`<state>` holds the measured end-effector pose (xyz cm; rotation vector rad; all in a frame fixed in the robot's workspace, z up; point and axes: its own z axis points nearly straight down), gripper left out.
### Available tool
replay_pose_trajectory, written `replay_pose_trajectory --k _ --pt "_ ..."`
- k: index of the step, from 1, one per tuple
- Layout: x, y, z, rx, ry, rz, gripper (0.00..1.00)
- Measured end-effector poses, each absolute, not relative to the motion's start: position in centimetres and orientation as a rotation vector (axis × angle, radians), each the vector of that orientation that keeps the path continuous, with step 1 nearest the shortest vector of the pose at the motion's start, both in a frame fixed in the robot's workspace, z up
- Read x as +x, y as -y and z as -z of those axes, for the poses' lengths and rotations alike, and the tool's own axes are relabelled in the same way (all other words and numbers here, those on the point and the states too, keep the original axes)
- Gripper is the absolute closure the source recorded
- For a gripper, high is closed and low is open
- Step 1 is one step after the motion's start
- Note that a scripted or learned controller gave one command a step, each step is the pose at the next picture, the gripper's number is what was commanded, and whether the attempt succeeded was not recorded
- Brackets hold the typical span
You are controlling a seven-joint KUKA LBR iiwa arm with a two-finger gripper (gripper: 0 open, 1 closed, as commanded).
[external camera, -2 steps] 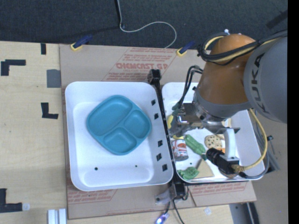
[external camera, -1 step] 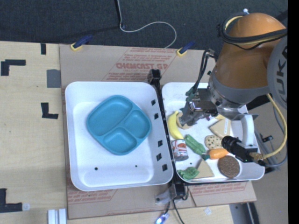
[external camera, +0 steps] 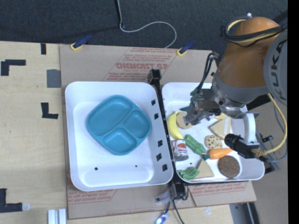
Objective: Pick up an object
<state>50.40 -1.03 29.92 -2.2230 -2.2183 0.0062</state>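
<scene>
Over the right bin the gripper hangs low above the toy food, its dark body blocking the fingertips, so whether it is spread or closed cannot be told, and nothing can be seen clamped in it. Just left of it lies a yellow banana, curved along the bin's left side. Below that sit a green pickle-like piece, a small red-and-white can, a chocolate-chip cookie, an orange carrot, a round brown patty and a green leafy piece near the front wall. The left bin holds 1 blue divided plate with 3 compartments, lying flat near its centre.
</scene>
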Motion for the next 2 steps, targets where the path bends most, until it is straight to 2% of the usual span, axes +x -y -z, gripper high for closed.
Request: replay_pose_trajectory --k 1,2 --pt "48.2 5.4 -26.7 -2.225 2.213 -0.008 1.0" --pt "48.5 -1.9 -35.3 -2.213 2.235 0.011 1.0"
